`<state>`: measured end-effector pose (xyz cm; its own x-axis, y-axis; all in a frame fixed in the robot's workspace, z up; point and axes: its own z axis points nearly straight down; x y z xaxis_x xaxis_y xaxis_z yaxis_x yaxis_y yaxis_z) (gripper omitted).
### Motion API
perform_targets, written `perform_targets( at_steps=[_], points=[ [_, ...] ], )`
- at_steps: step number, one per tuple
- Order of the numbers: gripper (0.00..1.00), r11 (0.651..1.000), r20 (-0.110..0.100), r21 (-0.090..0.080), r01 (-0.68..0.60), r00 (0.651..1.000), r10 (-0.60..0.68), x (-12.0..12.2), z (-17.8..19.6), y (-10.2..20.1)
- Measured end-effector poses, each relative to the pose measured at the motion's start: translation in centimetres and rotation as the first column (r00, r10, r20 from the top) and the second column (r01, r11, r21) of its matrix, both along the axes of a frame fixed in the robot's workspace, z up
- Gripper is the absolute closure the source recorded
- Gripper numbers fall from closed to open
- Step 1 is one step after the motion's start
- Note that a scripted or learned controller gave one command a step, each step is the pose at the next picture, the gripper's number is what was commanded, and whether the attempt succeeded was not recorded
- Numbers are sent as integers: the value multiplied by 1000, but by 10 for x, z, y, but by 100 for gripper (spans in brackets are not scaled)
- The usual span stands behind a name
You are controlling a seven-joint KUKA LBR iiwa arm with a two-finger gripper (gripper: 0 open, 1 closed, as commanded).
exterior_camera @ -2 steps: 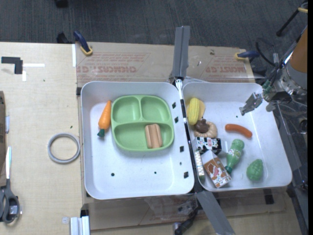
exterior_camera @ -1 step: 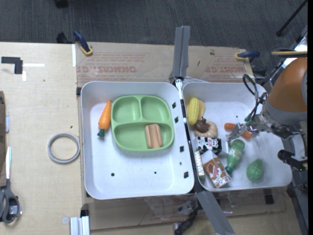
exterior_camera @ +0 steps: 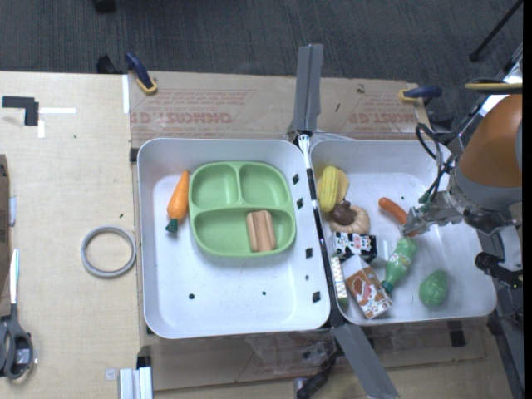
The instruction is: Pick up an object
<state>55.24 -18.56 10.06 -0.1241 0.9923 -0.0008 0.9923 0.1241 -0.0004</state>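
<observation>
At the far left edge of the bench a pair of scissors (exterior_camera: pixel 15 343) lies on the wood, and a little to its right a roll of tape (exterior_camera: pixel 108 251) rests flat. Next comes the left bin (exterior_camera: pixel 224 310). Inside it a toy carrot (exterior_camera: pixel 177 199) lies just beside the left rim of a green divided plate (exterior_camera: pixel 218 191), and a toy hot dog (exterior_camera: pixel 261 229) sits in the plate's lower compartment. A clamp with a blue and yellow handle (exterior_camera: pixel 140 73) grips the cardboard above this bin.

The right bin (exterior_camera: pixel 374 158) is the crowded one. Near its left wall a yellow ear of toy corn (exterior_camera: pixel 331 187) stands above a brownish doughnut-like piece (exterior_camera: pixel 350 216), the two touching. Below them lies a small black-and-white carton (exterior_camera: pixel 356 244), then a red and white snack box (exterior_camera: pixel 366 293) near the front wall. A green bottle (exterior_camera: pixel 398 262) lies tilted just beside the box, and a round green toy vegetable (exterior_camera: pixel 433 289) sits apart toward the right corner. A small orange-red sausage-shaped toy (exterior_camera: pixel 393 209) lies up the middle.

The gripper (exterior_camera: pixel 418 222) hangs low at that sausage's right end and just above the bottle's cap; I cannot tell from here how wide it stands, nor that anything sits in it. The grey arm with its orange band (exterior_camera: pixel 497 152) comes in from the right.
</observation>
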Motion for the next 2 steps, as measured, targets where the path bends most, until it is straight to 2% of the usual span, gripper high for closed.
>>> perform_targets(
  at_steps=[1,2],
  points=[
    [100,999,2,0,33,999,-33,91,115,76],
    [100,995,-2,-1,98,995,-98,71,68,51]
  ],
)
